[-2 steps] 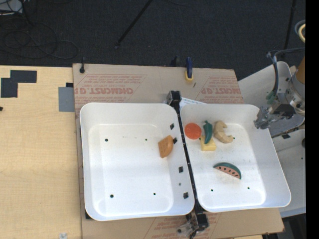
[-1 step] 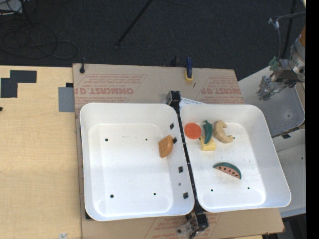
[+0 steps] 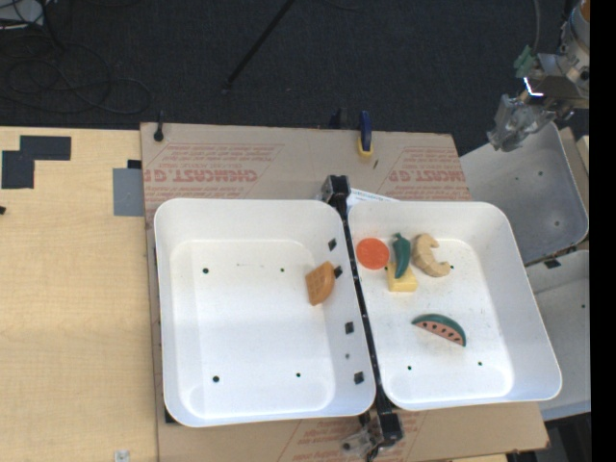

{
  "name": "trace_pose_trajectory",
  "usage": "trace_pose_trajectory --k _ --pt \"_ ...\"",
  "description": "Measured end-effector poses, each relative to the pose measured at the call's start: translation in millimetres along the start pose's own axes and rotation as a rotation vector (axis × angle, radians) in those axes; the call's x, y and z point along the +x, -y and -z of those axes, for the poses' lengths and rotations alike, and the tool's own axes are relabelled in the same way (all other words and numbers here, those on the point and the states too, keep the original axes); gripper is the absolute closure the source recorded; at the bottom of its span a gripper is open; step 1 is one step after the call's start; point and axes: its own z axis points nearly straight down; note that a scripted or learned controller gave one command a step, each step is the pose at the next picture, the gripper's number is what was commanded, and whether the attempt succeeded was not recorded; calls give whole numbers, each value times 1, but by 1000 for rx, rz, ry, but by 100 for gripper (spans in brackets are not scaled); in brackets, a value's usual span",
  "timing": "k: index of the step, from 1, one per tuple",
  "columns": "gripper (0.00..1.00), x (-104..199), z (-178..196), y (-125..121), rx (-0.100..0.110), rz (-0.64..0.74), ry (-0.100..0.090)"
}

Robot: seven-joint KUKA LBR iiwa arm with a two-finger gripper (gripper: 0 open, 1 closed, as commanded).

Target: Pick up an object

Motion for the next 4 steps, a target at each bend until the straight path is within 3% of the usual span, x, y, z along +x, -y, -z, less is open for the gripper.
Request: trace_pose_trajectory --k 1,2,3,4 --pt "100 74 131 74 -4 2 -2" --pt "100 186 -15 102 28 5 -2" --pt "100 189 -121 139 27 -8 1" --pt "100 186 -143 171 18 -10 0"
